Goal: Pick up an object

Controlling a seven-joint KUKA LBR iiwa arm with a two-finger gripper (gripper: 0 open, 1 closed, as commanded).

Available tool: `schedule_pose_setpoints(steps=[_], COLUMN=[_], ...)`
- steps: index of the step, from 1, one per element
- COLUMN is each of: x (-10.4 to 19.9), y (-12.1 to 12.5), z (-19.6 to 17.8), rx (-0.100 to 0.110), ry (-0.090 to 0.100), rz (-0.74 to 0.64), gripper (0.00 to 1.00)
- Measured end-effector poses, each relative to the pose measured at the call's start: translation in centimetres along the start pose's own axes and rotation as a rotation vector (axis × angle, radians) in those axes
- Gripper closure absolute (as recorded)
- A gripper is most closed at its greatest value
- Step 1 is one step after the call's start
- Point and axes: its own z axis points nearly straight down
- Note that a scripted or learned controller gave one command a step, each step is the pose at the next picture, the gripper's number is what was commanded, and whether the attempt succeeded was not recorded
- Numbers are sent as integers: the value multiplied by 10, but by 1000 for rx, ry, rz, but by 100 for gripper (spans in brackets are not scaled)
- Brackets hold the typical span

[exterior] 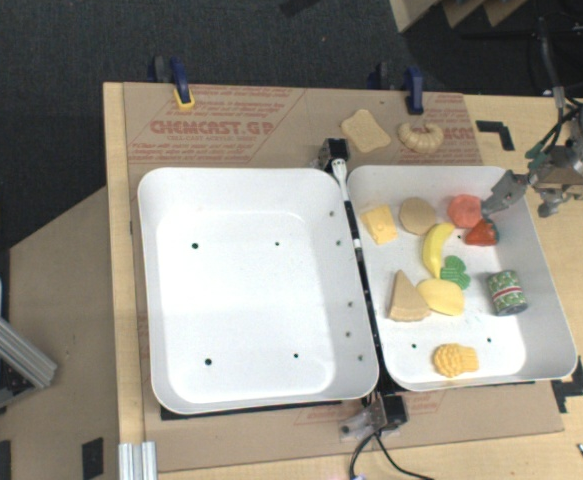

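Here the fingers (498,198) sit by the red toy (480,232) in the right bin (546,298), perhaps touching; their spread is unclear

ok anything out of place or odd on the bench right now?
Two toy food pieces lie outside the bins on the cardboard behind the right bin: a tan bread slice and a round pastry-like piece. Everything else sits inside the right bin, crowded together but unspilled. The gripper is by the red pieces.

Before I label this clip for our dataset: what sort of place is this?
Most likely a robotics lab bench set up for grasping trials: two white bins sit on a clamped board, toy food such as a banana fills the right one, and a gripper reaches in.
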Motion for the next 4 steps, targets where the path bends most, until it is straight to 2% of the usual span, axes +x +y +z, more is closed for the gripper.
schedule_pose_setpoints(steps=[1,2,3,4], x=[43,67,65,162], y=[0,79,77,41], z=[158,149,138,43], rx=[8,-7,-5,-7], ry=[4,-1,-2,4], rz=[-2,-5,-2,-9], gripper=[0,0,100,100])
